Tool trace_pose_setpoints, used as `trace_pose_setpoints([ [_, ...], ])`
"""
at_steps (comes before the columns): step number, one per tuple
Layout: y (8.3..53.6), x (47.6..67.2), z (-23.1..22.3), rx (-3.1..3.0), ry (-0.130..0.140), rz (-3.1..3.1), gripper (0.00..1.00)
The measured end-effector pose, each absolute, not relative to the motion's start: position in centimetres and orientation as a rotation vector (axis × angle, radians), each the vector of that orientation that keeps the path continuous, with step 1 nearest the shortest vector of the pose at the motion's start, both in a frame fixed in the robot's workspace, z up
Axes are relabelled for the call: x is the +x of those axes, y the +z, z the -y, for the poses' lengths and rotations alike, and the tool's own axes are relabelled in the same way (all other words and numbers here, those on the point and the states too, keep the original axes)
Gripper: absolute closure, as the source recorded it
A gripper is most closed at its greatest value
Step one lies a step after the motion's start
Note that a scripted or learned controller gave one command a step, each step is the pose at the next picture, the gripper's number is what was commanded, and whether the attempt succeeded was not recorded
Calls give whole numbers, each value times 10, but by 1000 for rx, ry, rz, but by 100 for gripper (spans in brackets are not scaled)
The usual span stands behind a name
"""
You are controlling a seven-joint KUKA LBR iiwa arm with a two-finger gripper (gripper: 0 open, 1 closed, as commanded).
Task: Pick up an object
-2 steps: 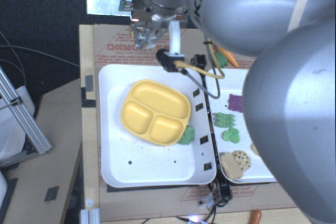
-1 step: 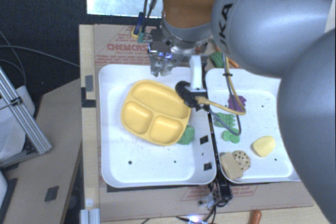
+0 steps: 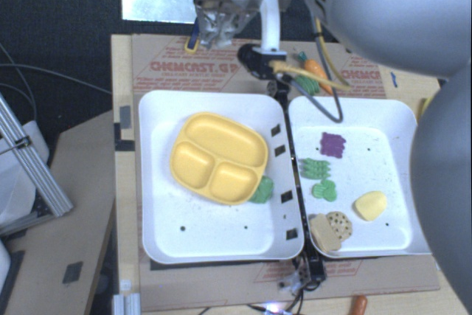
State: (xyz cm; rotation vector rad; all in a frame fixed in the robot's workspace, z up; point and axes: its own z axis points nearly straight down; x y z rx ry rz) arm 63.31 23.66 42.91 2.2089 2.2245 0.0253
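My gripper (image 3: 210,29) hangs high over the cardboard behind the left bin (image 3: 158,232), under the arm's orange band. A small blue and yellow bit shows at its lower left tip; I cannot make out what it is. In the left bin a yellow divided plate (image 3: 219,157) lies tilted, and a green toy piece (image 3: 261,190) touches its lower right corner. The right bin (image 3: 394,118) holds a purple piece (image 3: 332,144), two green pieces (image 3: 315,168) (image 3: 324,192), a pale yellow lump (image 3: 370,204) and a chocolate-chip cookie (image 3: 330,229) at its front left corner.
An orange carrot toy (image 3: 313,70) and cables lie on the cardboard behind the bins. The big grey arm covers the upper right and the right bin's right side. A metal frame (image 3: 29,158) stands at the left.
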Motion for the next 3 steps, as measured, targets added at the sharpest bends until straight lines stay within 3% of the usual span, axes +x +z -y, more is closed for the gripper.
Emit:
trace_pose_setpoints([
  [1, 411, 670, -234, 2219, 5, -2221, 100],
  [2, 545, 656, -234, 2210, 24, -2223, 100],
  [3, 447, 569, -235, 2217, -15, -2235, 100],
])
